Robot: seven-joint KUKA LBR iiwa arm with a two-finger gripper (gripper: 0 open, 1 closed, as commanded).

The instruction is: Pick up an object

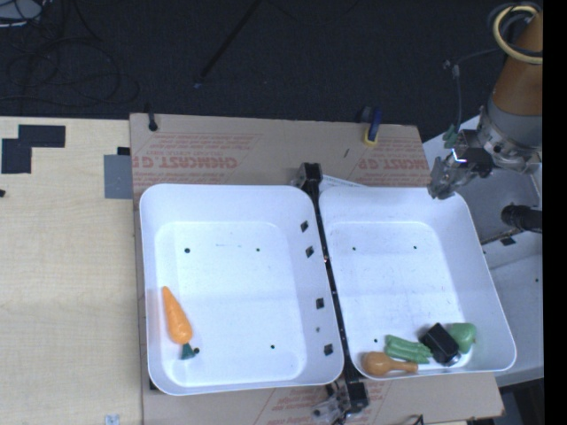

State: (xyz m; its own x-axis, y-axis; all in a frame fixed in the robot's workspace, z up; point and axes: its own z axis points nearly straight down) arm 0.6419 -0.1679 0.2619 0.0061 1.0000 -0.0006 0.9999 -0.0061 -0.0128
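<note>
The gripper (440, 187) hangs over the far right corner of the right bin (483, 264), well apart from every object; its fingers are too small and dark to tell whether they are spread or pressed together. The nearest candidates lie clustered at the near right corner of that bin: a green pea pod (407, 349), a small black block (440, 343), a green leafy piece (463, 333) and a tan pear-shaped toy (386, 364), all touching or just beside one another. To grasp cleanly, the arm should travel toward the near side and close across the short width of one piece. The pea pod's long axis runs left-right. A toy carrot (175, 316) lies alone in the left bin (152, 237), tip toward the far side.
</note>
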